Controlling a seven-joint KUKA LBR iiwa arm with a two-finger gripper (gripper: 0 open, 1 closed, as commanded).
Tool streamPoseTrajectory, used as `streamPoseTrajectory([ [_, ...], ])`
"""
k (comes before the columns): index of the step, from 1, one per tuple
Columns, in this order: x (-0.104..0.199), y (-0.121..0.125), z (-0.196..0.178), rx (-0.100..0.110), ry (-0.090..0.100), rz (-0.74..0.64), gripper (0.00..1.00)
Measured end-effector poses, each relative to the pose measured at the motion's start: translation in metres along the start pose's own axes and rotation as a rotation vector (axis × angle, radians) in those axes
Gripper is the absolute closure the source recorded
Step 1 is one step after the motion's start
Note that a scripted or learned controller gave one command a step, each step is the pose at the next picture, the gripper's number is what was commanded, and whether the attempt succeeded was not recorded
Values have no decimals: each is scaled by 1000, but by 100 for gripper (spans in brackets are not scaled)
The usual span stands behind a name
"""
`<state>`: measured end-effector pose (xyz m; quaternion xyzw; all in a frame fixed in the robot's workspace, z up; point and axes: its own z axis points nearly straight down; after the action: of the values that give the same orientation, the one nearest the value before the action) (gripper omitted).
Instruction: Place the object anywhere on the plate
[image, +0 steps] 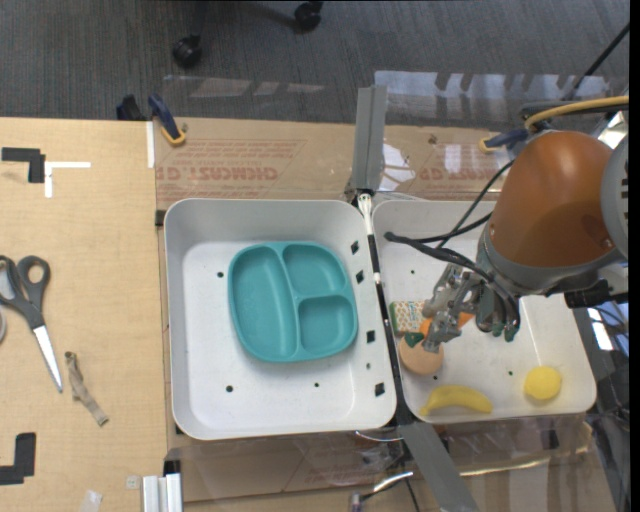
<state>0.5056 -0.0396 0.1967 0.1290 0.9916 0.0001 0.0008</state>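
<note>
A teal plate (294, 301) with three compartments lies in the left white bin (190, 330). My gripper (438, 328) hangs low in the right bin (565, 340), near its left wall. Right under its tip sits a tan, egg-shaped object (419, 360), touching it or nearly so. A small green and white packet (406, 316) lies just left of the gripper. A yellow banana (458, 401) rests at the bin's front edge, and a yellow lemon (543, 383) sits at the front right.
The orange band of the arm (555, 205) covers the right bin's upper right part. A divider wall (374, 290) separates the two bins. Scissors (32, 310) lie on the cardboard bench at far left.
</note>
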Motion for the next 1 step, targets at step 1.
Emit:
streamPoseTrajectory([
  [1,12,-54,-125,0,-6,-272,100],
])
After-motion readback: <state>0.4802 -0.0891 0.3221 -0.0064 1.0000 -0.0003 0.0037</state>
